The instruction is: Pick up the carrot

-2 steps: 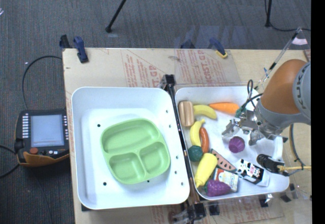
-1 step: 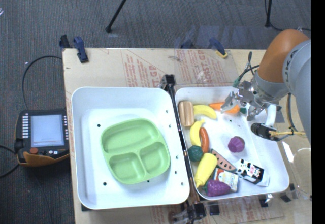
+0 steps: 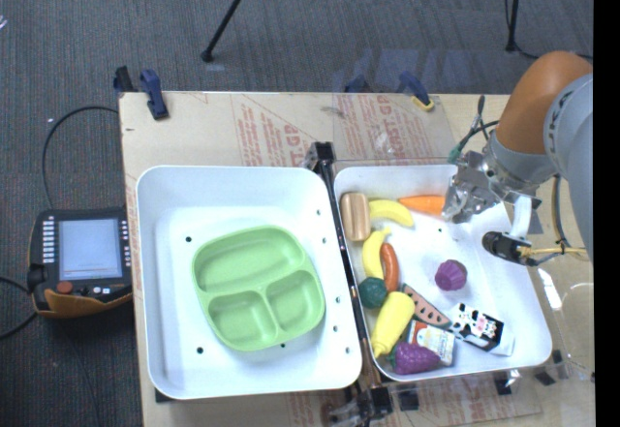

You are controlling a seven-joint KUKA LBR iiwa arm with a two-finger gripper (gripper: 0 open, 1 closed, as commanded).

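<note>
You see the carrot [image 3: 422, 205] lying left-right near the right bin's [image 3: 528, 304] back wall, its right end touching the end effector [image 3: 463, 203], whose opening you cannot tell.

Grey two-finger gripper [image 3: 463, 204] low over right shallow white bin [image 3: 536, 314], just beside right end of the orange tapered carrot [image 3: 421, 204] by the back wall; looks like touching, too blurry to confirm. Yellow plastic banana [image 3: 390, 212] lies just left of carrot. Light-green three-compartment plastic tray [image 3: 258, 287] sits in left shallow white bin [image 3: 165, 222].
</note>
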